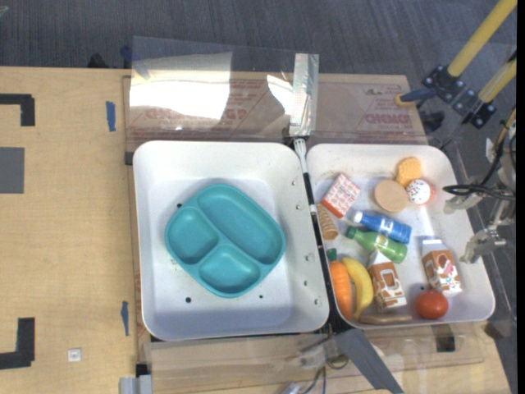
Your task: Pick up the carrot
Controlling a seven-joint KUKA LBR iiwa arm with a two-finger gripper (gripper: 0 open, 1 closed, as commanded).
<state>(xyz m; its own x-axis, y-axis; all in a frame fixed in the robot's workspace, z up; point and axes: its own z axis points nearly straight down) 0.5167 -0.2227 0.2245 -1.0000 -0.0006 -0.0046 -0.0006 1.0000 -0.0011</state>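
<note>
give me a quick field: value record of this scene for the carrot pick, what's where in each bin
target: carrot, orange with a green top, at the right bin's near-left edge
touching target: banana lies against its right side
left bin: teal divided plate
right bin: blue bottle, green bottle, tomato, two small cartons, red and white box
gripper: at the right bin's right edge, across the bin from the carrot
carrot status: lying in the bin, not picked up
</note>
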